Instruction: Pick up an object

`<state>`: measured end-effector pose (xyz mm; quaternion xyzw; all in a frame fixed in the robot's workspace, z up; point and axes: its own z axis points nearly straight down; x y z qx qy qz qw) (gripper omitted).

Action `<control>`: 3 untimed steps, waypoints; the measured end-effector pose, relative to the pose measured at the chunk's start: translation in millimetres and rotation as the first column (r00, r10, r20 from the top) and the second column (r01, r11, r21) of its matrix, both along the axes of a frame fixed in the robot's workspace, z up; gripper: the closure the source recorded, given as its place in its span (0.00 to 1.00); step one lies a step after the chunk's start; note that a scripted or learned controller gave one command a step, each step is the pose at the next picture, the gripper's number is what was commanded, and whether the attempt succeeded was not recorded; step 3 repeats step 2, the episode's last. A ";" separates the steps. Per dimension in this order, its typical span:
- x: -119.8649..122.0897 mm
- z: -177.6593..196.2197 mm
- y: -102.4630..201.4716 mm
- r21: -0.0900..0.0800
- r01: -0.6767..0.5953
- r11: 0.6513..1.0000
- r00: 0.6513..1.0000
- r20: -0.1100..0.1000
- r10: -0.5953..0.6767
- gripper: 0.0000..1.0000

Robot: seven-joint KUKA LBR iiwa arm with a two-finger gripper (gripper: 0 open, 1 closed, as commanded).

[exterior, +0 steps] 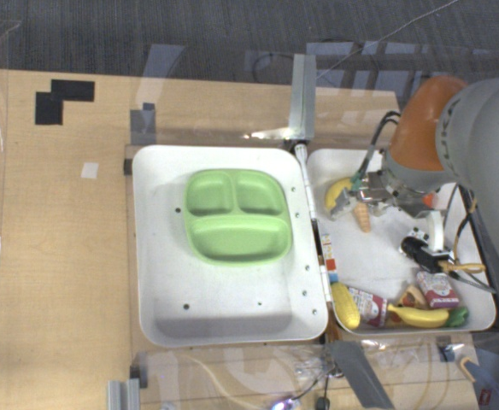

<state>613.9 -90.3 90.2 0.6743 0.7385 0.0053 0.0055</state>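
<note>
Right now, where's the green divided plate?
The green divided plate lies in the left white bin, toward its back and middle, across the divider from the right bin that holds the bananas.

A robotics lab, by every sign. At the right of the frame a grey industrial arm (489,135) with an orange band reaches in over a pale wooden worktop (53,229). Two shallow white bins (147,254) sit side by side, braced by metal brackets (302,101). Black square markers (61,99) are stuck at upper left, cables (420,15) trail across grey carpet (147,15) along the top, and a clear plastic screen edge stands at far left.
</note>
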 end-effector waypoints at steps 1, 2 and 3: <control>2.5 13.2 2.1 0.002 -0.007 1.000 1.000 0.006 0.007 1.00; -29.4 95.9 41.7 -0.001 -0.270 0.963 0.963 -0.009 0.270 1.00; -29.4 95.9 41.7 -0.001 -0.270 0.963 0.963 -0.009 0.270 1.00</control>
